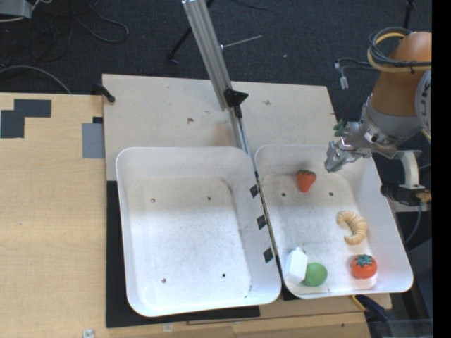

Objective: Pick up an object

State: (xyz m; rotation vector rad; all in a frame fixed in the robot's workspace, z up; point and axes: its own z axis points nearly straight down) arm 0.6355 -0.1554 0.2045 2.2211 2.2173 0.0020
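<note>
The approach step is judged to be in hand: the gripper [337, 158] is poised above the right bin [394, 239], just beside the toy strawberry [306, 180], with nothing held. A lowering onto a target is called for next. The finger spacing cannot be told (too small, seen at a slant)

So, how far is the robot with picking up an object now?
Nothing looks lifted yet: the strawberry, croissant, tomato and green ball all lie in the right bin. The pincer hangs beside the strawberry. The grasp and lift remain.
</note>
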